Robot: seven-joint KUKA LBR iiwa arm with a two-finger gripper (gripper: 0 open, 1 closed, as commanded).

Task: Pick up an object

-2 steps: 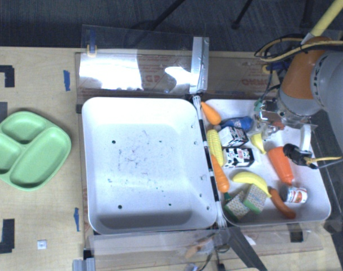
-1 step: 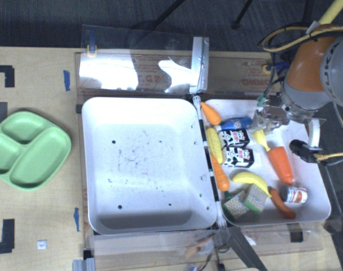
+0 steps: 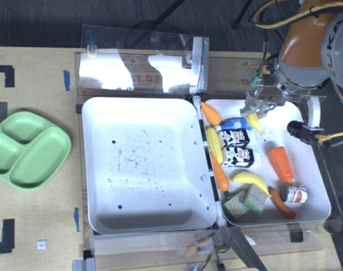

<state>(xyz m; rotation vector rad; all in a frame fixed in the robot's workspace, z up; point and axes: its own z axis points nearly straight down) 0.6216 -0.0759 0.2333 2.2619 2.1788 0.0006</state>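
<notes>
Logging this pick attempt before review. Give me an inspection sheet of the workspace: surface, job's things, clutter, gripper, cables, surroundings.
Surface: wooden bench bearing left bin and right bin.
Job's things: in the right bin, corn cob, two carrots, banana, orange bottle, cow-print cartons, small can.
Clutter: green divided plate on the bench, left of the bins.
Gripper: gripper over the right bin's far end, a small yellow item at its tip; grasp unclear.
Cables: yellow cable looped above the arm.
Surroundings: dark floor.
</notes>
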